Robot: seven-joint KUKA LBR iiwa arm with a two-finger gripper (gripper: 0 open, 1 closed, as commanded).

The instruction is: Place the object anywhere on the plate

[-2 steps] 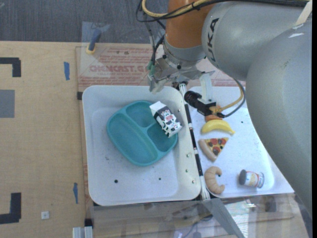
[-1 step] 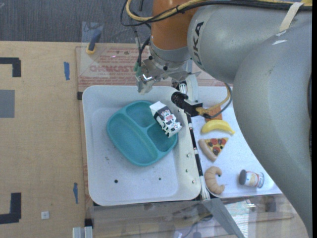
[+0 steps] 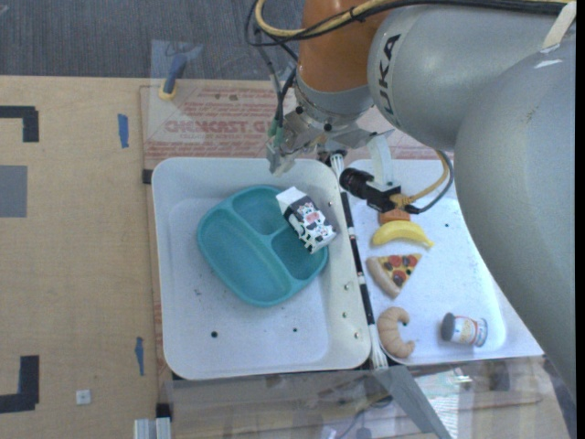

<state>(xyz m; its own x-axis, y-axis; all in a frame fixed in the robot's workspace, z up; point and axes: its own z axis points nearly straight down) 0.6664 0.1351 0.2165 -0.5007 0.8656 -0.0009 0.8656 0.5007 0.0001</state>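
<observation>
A teal divided plate [image 3: 251, 254] lies in the left bin [image 3: 265, 350]. A small white carton with black cow spots [image 3: 309, 221] rests tilted on the plate's right side, over the rim of a compartment. My gripper [image 3: 281, 154] hangs above the back edge of the left bin, just behind the plate and up-left of the carton, apart from it. Nothing shows in its grasp.
The right bin [image 3: 457, 273] holds a yellow banana [image 3: 402, 234], a pizza slice [image 3: 395, 270], a croissant [image 3: 396, 329], a small jar on its side [image 3: 463, 329] and a small orange item [image 3: 395, 216]. My arm covers the bench's back right.
</observation>
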